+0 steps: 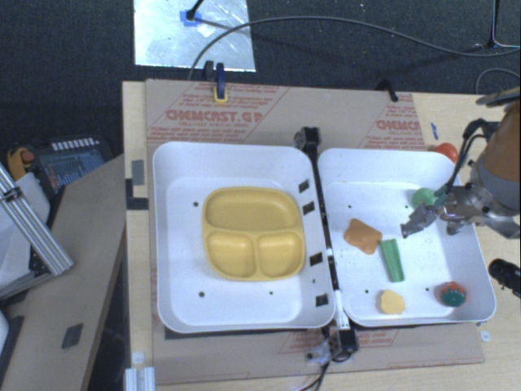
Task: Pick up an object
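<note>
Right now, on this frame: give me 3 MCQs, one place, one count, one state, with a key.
1. Where is the yellow divided tray?
A. left bin
B. right bin
C. on the cardboard outside the bins

2. How many compartments does that tray have?
A. two
B. three
C. five

3. How does the green stick sit?
A. gripped in the hand
B. standing upright
C. lying flat on the bin floor

Key: 1 A, it sits mid-floor in the left bin. 2 B, one wide above, two below. 3 C, it lies flat, apart from the hand.
</note>
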Tool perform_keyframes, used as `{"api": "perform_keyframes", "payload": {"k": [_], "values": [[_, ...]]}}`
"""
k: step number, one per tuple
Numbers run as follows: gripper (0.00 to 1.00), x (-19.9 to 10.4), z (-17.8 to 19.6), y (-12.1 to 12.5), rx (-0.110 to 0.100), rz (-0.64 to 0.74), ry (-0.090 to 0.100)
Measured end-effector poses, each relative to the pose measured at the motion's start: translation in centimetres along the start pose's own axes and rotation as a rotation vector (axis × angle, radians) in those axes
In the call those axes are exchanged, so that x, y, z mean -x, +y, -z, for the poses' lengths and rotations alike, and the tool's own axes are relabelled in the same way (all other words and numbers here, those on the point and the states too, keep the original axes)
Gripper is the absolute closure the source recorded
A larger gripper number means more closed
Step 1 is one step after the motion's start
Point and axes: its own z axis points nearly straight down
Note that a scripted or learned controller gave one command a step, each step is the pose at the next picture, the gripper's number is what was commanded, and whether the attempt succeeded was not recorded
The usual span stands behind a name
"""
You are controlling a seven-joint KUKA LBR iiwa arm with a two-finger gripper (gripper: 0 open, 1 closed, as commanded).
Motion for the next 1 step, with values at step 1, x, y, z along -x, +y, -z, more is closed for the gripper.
{"api": "perform_keyframes", "payload": {"k": [1], "values": [[0.00, -0.05, 0.66, 0.26, 0.013, 0.004, -0.003]]}}
